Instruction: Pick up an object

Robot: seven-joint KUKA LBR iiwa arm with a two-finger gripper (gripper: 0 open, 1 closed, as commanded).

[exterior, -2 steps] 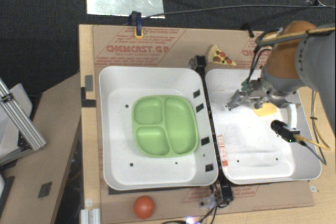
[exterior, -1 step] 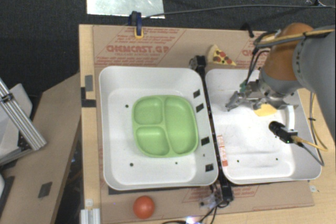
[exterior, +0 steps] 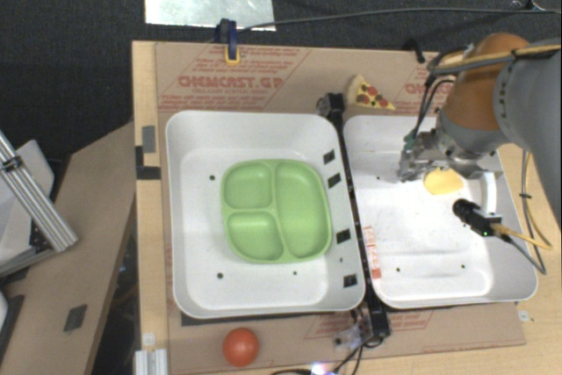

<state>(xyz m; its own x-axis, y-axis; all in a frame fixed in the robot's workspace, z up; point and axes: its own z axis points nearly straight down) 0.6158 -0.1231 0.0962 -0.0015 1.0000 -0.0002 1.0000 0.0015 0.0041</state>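
One arm [exterior: 518, 92] bent down over right bin [exterior: 421, 277]; gripper [exterior: 414, 164] beside yellow obj [exterior: 442, 182], grip state unclear.

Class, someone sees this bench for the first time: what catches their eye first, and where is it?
Probably the green divided tray in the middle of the left bin. Next, the grey and orange arm reaching into the right bin, its gripper beside a yellow object.
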